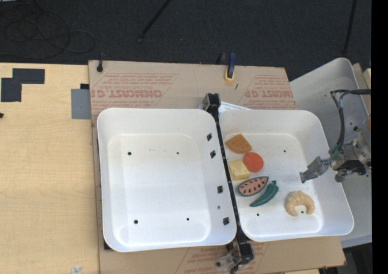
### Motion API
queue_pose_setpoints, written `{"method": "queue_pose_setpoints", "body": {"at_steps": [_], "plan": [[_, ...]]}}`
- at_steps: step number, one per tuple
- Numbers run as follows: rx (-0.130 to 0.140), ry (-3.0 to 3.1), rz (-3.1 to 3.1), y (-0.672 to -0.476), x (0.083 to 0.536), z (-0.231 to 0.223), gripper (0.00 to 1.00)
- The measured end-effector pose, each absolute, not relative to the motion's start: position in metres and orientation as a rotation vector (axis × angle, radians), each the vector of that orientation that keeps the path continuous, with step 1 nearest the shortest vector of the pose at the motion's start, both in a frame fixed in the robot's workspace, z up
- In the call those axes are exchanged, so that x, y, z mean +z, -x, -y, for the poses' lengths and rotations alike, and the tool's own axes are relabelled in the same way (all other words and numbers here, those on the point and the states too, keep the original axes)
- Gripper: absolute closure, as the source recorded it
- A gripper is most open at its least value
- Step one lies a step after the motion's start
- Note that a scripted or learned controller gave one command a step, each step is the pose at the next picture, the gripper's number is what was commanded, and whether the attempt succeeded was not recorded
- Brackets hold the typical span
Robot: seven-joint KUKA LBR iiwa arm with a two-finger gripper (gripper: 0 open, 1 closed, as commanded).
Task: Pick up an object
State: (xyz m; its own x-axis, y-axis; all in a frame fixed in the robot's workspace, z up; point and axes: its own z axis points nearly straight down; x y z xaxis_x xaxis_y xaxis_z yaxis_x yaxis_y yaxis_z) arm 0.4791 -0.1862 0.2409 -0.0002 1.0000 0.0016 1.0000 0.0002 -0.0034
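Approach step, nothing picked yet. Gripper (324,168) hangs at right bin (303,122) right edge, can't tell jaw state, nothing visibly held. Croissant (299,202) closest, just below-left. Next: drop over it, line up, close.

We have one fixed camera, high above the worktop (48,163), looking down at a slant. Both white bins, left (157,179) and right (303,124), sit mid-frame at moderate range; dark floor (182,18) fills the top.
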Motion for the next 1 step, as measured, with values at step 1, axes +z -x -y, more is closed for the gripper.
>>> {"method": "queue_pose_setpoints", "body": {"at_steps": [1], "plan": [[0.002, 2.215, 2.225, -0.4749, 0.0813, 0.0889, 0.00]]}}
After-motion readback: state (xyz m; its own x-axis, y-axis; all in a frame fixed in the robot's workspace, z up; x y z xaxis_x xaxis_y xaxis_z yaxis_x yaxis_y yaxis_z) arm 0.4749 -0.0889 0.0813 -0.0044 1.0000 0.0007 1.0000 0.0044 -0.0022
